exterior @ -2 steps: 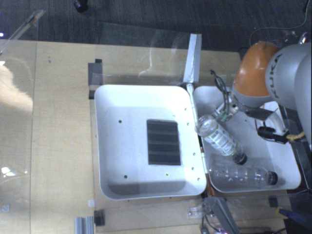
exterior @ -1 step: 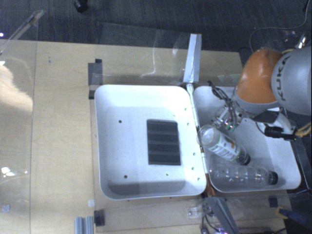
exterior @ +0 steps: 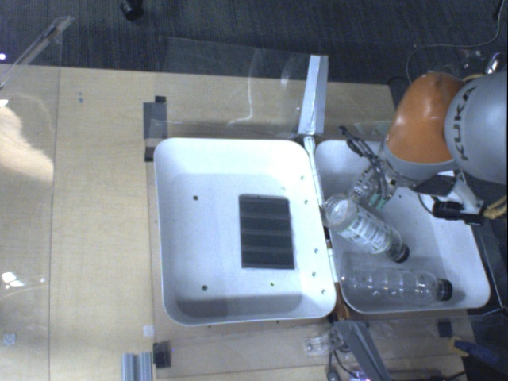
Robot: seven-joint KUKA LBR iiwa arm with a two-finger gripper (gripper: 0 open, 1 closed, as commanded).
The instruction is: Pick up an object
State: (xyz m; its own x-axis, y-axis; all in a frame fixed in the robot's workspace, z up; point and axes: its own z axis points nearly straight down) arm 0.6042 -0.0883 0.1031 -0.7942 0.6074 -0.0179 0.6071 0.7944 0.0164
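A black ridged pad [exterior: 266, 231] is lying flat inside the left bin [exterior: 178, 213], which is sitting on the wooden bench [exterior: 87, 213].

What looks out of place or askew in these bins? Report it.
One clear plastic bottle sits tilted in the right bin, its base up over the divider edge, cap end down. A second bottle lies flat below it. The dark ridged block lies square in the left bin.

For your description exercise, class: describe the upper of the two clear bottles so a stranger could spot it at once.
Find the right bin, under the arm. Two clear bottles with dark caps lie in it. The upper bottle lies slanted, its base against the bin's left wall beside the gripper; the lower bottle lies level along the near wall.
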